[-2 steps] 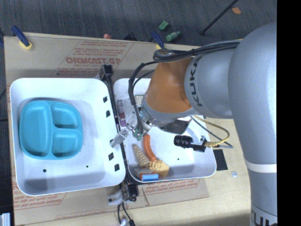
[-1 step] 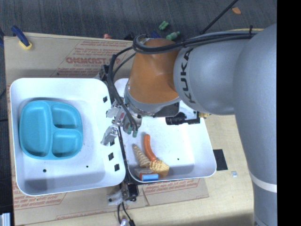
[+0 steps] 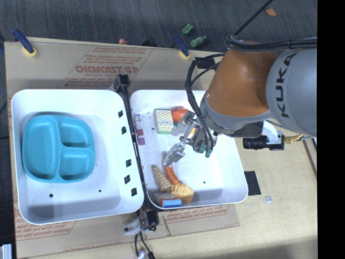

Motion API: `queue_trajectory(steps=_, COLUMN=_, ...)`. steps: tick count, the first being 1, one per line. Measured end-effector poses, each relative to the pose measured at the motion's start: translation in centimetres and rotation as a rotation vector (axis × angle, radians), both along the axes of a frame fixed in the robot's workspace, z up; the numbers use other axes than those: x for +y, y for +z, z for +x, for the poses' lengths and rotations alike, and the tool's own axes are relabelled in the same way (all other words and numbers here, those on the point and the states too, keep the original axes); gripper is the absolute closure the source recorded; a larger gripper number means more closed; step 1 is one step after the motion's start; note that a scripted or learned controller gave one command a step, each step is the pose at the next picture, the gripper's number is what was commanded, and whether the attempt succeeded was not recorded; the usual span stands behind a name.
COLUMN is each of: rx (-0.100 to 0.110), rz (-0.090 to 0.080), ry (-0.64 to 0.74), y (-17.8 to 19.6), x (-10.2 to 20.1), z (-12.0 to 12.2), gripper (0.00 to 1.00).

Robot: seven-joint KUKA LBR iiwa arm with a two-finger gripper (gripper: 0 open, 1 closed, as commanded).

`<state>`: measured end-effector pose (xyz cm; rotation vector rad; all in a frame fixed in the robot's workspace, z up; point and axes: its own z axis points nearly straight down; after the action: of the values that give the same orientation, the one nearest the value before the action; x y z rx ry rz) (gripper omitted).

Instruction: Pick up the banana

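My gripper [image 3: 181, 143] hangs over the middle of the right bin [image 3: 229, 171], reaching in from the right under the grey and orange arm. Its two metal fingers [image 3: 174, 155] stand apart, with only the bin floor showing between them, so it is open. A yellowish-tan curved piece [image 3: 183, 190], possibly the banana, lies near the bin's front wall, below the gripper and apart from it. The lower fingertip sits just above an orange carrot-like piece [image 3: 171, 174].
Beside the carrot lies a tan cone [image 3: 159, 177], with a blue item [image 3: 171, 202] at the front wall. A green-white box [image 3: 163, 120] and an orange object [image 3: 179, 113] sit at the back, a maroon bar [image 3: 139, 130] at the left wall. The left bin [image 3: 108, 193] holds a blue divided plate [image 3: 58, 147].
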<state>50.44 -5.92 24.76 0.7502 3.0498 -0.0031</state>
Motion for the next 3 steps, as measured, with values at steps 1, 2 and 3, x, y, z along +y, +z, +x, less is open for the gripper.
queue_trajectory(steps=1, rx=0.003, rz=0.002, ry=0.002, y=-5.6, x=4.5, z=-2.8, gripper=0.0)
queue_trajectory(steps=2, rx=0.001, rz=0.002, ry=-0.112, y=-5.6, x=9.9, z=-1.9, gripper=0.0)
queue_trajectory(steps=3, rx=0.003, rz=0.002, ry=-0.05, y=-5.6, x=4.6, z=-2.8, gripper=0.0)
